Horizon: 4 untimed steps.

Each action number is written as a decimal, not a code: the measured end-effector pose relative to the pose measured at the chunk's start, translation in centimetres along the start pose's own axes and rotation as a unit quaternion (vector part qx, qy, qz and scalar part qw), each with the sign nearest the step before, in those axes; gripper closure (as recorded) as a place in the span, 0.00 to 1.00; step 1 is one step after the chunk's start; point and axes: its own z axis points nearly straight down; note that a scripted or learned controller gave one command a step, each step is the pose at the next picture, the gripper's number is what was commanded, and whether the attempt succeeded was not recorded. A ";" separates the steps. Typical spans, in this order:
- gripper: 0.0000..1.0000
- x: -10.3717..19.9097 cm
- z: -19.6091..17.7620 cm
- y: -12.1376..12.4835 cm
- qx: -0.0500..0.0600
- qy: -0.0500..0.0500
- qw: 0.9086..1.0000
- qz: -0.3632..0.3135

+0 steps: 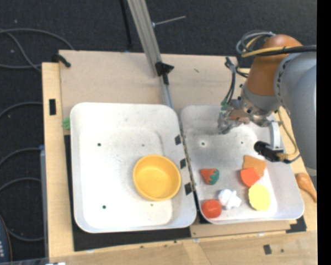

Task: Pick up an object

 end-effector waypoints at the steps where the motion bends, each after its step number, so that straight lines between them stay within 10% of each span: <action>1: 1.00 -0.2 -4.8 0.9 -0.001 0.001 1.000 -0.003; 3: 1.00 -1.2 -16.1 1.5 -0.002 0.001 1.000 -0.004; 4: 1.00 2.9 -15.7 1.0 0.002 0.001 1.000 -0.004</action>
